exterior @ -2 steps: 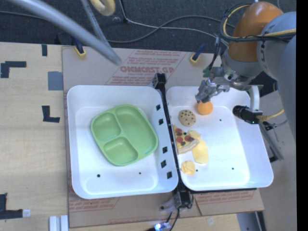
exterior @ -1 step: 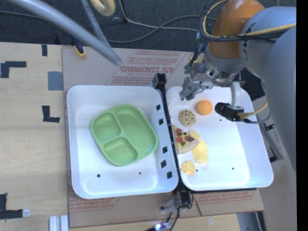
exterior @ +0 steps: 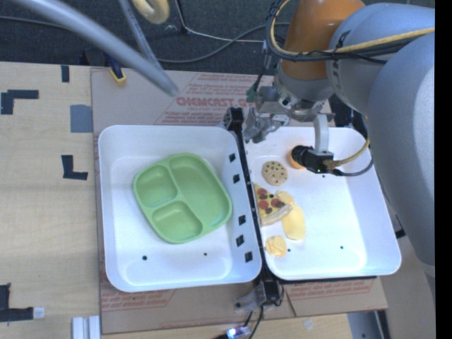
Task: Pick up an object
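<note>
Two white bins are sitting side by side on the bench; the left bin [exterior: 116,210] is holding a green divided tray [exterior: 182,196], and the right bin [exterior: 353,239] is holding the small food items. The gripper [exterior: 260,124] is hanging at about 12 o'clock of the right bin, close to the divider [exterior: 244,189] between the bins. Nothing is showing between the gripper and the bin floor, so it is judged to be carrying nothing; whether the claw is wide or narrow cannot be told.

Risks from this position, as a judgement:
- The gripper is working just beside the divider. A descent here is likely to be striking the rim instead of an item.
- The items are lying flat and low, so the claw may be closing above them or sliding over them.
- The pizza slice [exterior: 271,205], the pale yellow piece [exterior: 294,223] and the small yellow piece [exterior: 276,245] are lying touching or nearly touching, so a grasp may be pushing one aside.

Candidate items: a round tan cookie [exterior: 274,172] with dark chips is lying at 6 o'clock of the gripper, apart from the rest. An orange item [exterior: 296,159] is lying at 2 o'clock of the cookie, partly hidden by a black fitting [exterior: 314,159]. The pizza slice is lying at 6 o'clock of the cookie.
</note>
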{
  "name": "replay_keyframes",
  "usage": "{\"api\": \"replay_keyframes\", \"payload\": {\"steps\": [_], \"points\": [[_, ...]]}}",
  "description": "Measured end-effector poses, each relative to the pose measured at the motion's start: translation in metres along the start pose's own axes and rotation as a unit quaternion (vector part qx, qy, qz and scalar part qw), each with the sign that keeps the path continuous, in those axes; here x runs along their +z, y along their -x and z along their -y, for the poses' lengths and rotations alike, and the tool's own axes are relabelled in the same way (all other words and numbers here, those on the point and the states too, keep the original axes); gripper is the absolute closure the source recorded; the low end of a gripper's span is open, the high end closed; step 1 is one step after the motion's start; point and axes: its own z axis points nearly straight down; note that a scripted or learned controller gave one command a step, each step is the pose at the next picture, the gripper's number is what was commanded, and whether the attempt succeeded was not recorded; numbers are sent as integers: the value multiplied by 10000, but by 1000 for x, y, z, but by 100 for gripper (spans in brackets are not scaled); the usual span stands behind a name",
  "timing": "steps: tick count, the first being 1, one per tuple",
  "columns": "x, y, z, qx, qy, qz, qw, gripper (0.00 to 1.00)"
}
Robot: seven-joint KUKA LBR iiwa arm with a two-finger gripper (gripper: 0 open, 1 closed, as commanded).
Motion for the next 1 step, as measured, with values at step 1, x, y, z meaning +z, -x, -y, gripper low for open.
{"api": "replay_keyframes", "payload": {"steps": [1], "points": [[-5,-51,-9,5,0,1,10000,100]]}}
